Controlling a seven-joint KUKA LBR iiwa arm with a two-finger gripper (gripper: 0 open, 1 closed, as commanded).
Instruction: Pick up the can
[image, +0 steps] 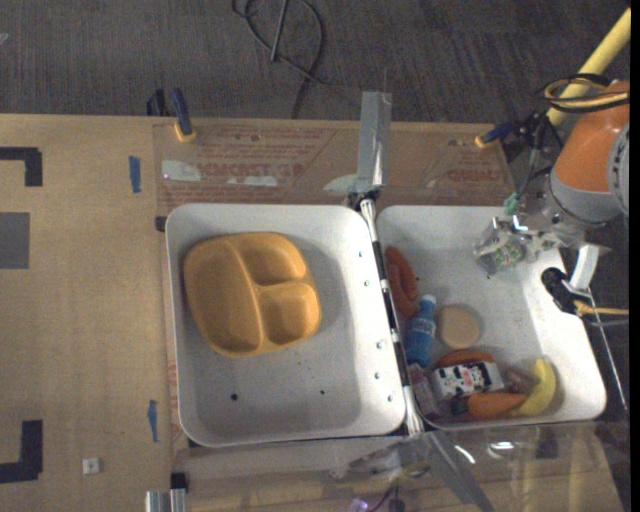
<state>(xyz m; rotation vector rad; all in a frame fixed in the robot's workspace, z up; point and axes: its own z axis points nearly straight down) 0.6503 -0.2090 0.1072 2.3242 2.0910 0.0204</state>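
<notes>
Okay, the gripper (508, 243) hangs over the back part of the right bin (590, 400), near its far right corner. I can't tell whether it is open or closed, and I see nothing held in it. What looks like the can (468, 378) lies on its side with a black-and-white label, well apart from the gripper at the front of the same bin. It sits beside a carrot (495, 404) and a banana (543, 388). A yellow plate (250, 292) sits in the left bin (300, 410).
</notes>
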